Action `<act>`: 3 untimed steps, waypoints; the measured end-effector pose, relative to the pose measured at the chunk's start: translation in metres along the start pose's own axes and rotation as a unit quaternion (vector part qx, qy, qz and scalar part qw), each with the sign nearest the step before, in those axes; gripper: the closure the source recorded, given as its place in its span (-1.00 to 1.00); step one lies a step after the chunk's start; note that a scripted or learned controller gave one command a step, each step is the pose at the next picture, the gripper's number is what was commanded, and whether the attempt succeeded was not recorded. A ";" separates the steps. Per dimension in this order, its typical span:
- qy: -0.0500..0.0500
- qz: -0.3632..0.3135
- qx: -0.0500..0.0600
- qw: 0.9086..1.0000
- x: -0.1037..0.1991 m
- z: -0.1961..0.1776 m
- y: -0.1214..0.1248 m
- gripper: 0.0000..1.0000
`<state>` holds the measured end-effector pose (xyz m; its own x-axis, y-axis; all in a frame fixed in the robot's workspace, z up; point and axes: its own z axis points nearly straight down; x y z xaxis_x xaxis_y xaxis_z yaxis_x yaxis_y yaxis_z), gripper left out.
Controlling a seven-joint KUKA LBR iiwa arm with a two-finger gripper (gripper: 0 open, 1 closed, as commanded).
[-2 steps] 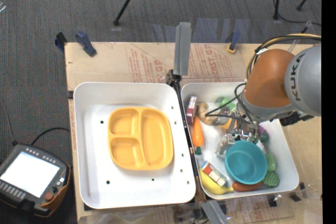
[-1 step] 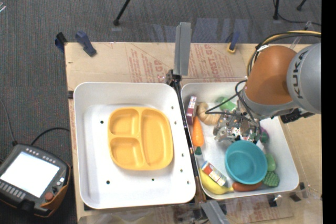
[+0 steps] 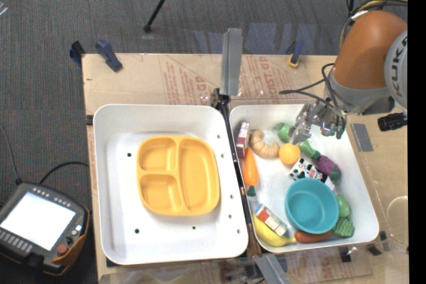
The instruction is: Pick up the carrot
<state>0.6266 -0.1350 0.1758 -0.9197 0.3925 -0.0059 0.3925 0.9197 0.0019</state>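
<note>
Left of the end effector [image 3: 313, 128], apart, lies the carrot [image 3: 250, 169].

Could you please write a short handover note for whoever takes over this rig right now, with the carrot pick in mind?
Gripper: hangs over the upper part of the right bin, above the toys there; I cannot tell how its fingers stand, and nothing is visibly in them.
Carrot: lies in the right bin along its left wall, just below the croissant and left of the orange ball.
Left bin: holds the yellow divided plate.
Done: nothing yet; the carrot is not picked.
Left: move the gripper left and down to the carrot, grasp and lift it.
</note>
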 end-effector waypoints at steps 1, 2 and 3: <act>0.001 -0.001 0.000 1.000 0.001 0.001 0.001 -1.00; 0.007 -0.055 0.001 0.998 0.062 0.092 0.019 -1.00; 0.004 0.041 0.001 0.999 0.062 0.088 0.033 -1.00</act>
<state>0.5825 -0.0806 0.0873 -0.8842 0.4672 0.0017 0.4672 0.8842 -0.0002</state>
